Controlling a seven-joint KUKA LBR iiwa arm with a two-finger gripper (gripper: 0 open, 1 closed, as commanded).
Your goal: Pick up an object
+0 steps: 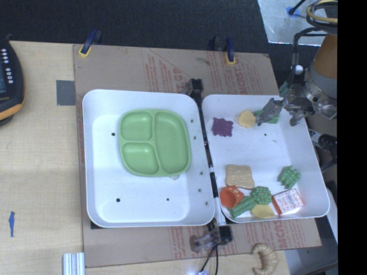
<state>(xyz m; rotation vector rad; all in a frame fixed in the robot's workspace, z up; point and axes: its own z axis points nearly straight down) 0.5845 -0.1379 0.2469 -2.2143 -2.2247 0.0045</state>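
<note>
Jaws stand spread at the far end of the right bin (298, 153), gripping nothing; the gripper (283, 112) hangs just right of a yellow piece (246, 118). A purple piece (222, 126) lies left of that. Toast (239, 176), tomato (230, 197), broccoli (261, 195) and a red-and-white packet (288, 201) cluster near. The left bin (103, 171) carries a green divided plate (155, 142).
</note>
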